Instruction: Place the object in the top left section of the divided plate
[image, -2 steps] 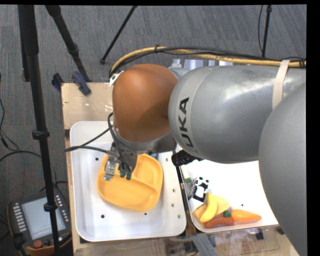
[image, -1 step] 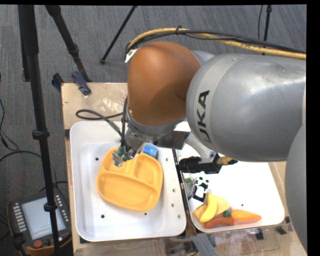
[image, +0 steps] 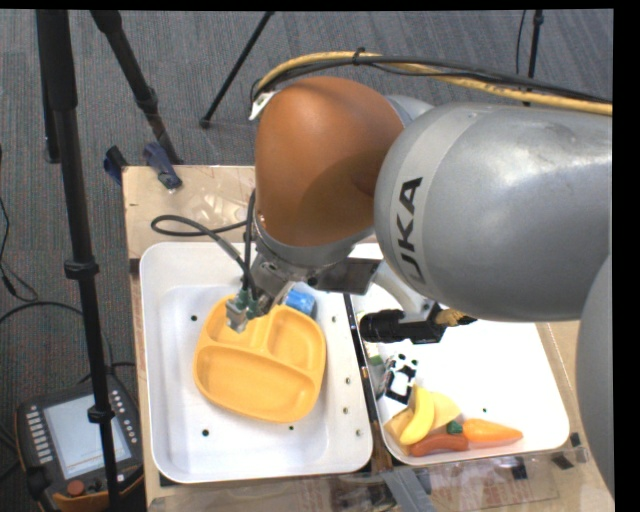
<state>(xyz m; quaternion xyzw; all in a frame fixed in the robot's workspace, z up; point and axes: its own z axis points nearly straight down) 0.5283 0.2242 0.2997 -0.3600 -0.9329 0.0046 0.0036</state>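
Note:
A yellow divided plate (image: 262, 365) lies in the left white bin (image: 175, 420). My gripper (image: 241, 313) hangs low over the plate's upper left corner, under the orange wrist band (image: 320, 160). A small blue object (image: 300, 301) sits at the plate's upper edge, just right of the gripper and partly hidden by the wrist. Something small and greenish (image: 243, 299) shows at the gripper's tip; what it is stays unclear.
The right bin (image: 520, 350) holds a banana (image: 425, 412), a carrot (image: 470, 435) and a black-and-white object (image: 400, 380) near its front left. The big grey arm covers much of the right bin's back. A black tripod pole (image: 85, 250) stands left of the bench.

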